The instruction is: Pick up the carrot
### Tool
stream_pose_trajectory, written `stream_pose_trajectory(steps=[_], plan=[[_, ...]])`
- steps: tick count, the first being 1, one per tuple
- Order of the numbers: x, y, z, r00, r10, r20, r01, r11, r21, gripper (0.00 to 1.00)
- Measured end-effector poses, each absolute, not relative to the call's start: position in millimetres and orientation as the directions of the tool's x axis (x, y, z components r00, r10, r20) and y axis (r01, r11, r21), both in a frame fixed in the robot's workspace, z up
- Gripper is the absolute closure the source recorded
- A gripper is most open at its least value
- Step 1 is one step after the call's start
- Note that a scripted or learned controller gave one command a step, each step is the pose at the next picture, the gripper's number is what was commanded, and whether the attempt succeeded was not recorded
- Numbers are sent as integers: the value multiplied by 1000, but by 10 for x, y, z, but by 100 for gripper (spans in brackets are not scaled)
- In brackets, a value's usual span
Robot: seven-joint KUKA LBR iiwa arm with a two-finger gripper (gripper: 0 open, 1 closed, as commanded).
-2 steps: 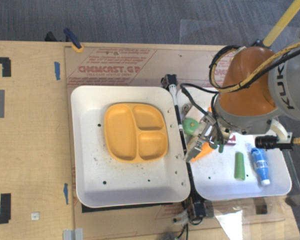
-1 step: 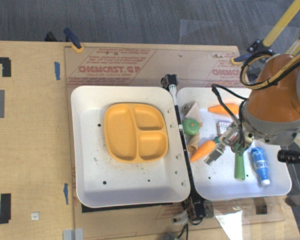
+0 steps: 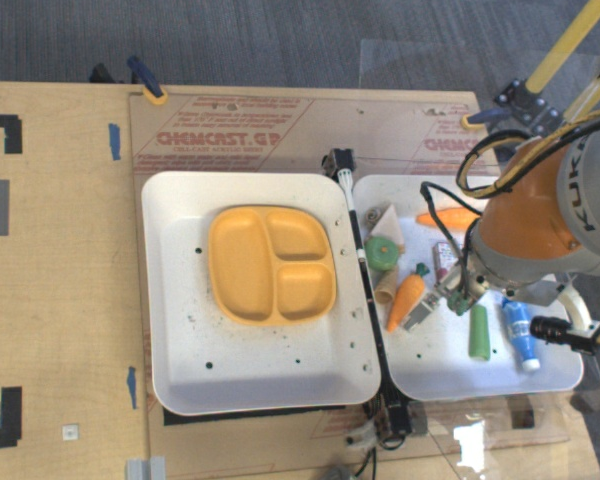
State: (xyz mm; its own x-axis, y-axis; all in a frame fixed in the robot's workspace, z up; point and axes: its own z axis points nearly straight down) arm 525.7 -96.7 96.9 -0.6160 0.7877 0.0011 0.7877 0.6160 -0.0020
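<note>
Orange and tapered, the carrot (image 3: 405, 301) lies slantwise in the right bin (image 3: 570, 376), just left of the gripper (image 3: 448, 293), whose state I cannot tell; it looks light, stiff and smooth, so a pinch across its thicker middle seems safest.

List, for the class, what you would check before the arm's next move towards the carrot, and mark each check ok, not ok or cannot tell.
1. Carrot lies in the right bin: ok.
2. Carrot is in plain sight, with nothing lying on top of it: ok.
3. Hand is near the carrot, at its right: ok.
4. Carrot is between the hand's tips: cannot tell.
5. Room around the carrot: not ok, a green round piece and a green stick lie close by.
6. Yellow divided plate sits apart in the left bin: ok.
</note>
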Motion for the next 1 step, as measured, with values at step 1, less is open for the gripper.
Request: stream_pose_trajectory(steps=[1], plan=[[5328, -1028, 903, -361, 933, -2, 933, 361, 11, 0]])
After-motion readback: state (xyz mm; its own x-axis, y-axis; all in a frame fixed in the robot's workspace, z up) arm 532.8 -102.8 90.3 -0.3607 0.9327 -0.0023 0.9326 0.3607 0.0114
